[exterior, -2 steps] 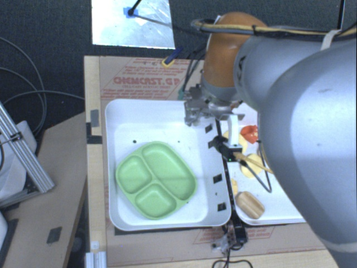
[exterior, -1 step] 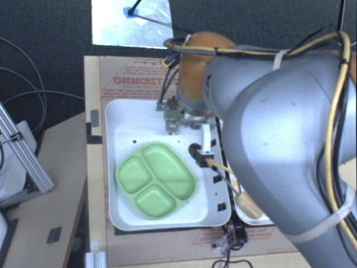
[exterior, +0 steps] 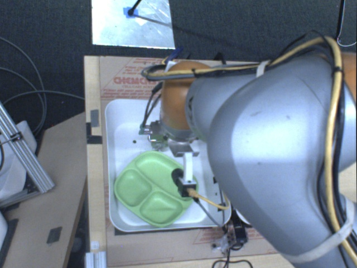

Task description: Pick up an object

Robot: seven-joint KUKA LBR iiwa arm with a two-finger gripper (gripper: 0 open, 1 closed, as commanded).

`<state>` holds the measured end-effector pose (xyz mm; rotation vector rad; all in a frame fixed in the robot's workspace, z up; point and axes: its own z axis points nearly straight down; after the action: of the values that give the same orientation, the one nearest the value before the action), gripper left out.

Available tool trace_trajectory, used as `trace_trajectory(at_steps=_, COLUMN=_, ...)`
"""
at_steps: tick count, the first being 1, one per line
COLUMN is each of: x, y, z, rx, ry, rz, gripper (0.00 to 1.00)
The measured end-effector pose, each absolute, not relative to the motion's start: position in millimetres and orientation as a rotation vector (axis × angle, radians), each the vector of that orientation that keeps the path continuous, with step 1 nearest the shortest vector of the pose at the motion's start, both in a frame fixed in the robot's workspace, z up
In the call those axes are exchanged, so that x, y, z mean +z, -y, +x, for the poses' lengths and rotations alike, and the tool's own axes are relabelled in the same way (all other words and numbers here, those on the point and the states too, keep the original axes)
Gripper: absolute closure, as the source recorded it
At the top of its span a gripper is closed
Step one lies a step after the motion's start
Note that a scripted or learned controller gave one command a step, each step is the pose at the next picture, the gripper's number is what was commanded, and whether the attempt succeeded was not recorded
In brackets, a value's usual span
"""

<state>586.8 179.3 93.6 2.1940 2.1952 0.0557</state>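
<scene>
We cannot tell whether the gripper [exterior: 170, 144] is spread or clenched: from this slant its tip is hidden under its own metal body, and we see nothing held in it. It hangs low over the shallow white bin [exterior: 120, 121], at the far edge of a pale green plastic plate with three compartments [exterior: 146, 193]. Whether it touches the plate's rim we cannot say.

The plate lies flat in the near half of that bin, close to the bin's near wall, its two smaller compartments towards us and the wide one on the far side. It is the one loose thing we can make out in the bin.

Above the gripper sits the orange band [exterior: 174, 102]. From there the bulky grey arm [exterior: 279, 149] sweeps off to the right, covering much of the bench. The bin rests on a brown cardboard sheet with red print [exterior: 125, 77]. Beyond it a shiny silver sheet [exterior: 131, 15] lies on dark carpet [exterior: 39, 15].
</scene>
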Motion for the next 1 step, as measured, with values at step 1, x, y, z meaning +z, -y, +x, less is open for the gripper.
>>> trace_trajectory(at_steps=1, x=85.4, y=-112.7, z=637.4, rx=0.006, ry=-2.214, rz=2.221, gripper=1.00)
